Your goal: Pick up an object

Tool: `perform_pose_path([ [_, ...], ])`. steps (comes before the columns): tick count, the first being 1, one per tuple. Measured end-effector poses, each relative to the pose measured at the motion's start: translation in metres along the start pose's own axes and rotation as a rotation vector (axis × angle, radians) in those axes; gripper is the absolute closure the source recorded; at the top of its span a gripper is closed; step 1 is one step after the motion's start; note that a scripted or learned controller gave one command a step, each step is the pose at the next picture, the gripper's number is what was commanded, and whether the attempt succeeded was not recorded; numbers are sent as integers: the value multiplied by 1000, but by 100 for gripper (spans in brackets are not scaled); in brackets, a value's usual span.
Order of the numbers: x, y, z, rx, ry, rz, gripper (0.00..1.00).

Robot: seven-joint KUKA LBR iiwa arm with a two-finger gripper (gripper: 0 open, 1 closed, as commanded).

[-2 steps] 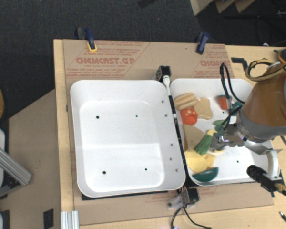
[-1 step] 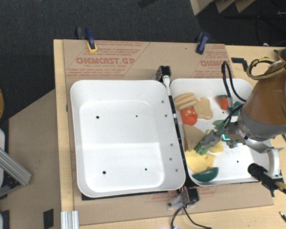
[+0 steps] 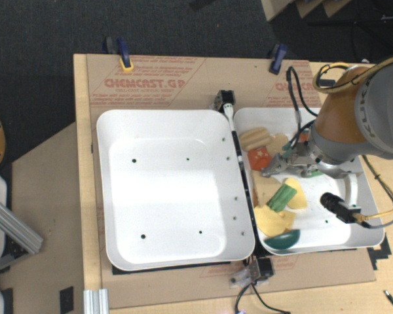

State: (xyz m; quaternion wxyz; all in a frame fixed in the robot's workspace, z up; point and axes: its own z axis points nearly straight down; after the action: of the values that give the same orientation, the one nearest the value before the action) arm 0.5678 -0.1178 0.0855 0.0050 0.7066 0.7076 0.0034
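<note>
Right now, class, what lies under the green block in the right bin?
The green block rests tilted on yellow pieces, with a dark teal object below them. Whatever lies beneath that pile is covered.

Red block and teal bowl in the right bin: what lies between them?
In the camera view, between the red block and the teal bowl lie a green piece and yellow pieces, bunched together.

A single fixed camera is looking down at a slant from above the table (image 3: 183, 70), taking in both white bins: the left bin (image 3: 118, 175) and the right bin (image 3: 340, 237). It is sitting fairly high, with dark floor showing at the far side.
</note>
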Motion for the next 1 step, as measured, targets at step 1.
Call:
perform_pose_path([
  [1,17,62,1,5,1,-3,0],
])
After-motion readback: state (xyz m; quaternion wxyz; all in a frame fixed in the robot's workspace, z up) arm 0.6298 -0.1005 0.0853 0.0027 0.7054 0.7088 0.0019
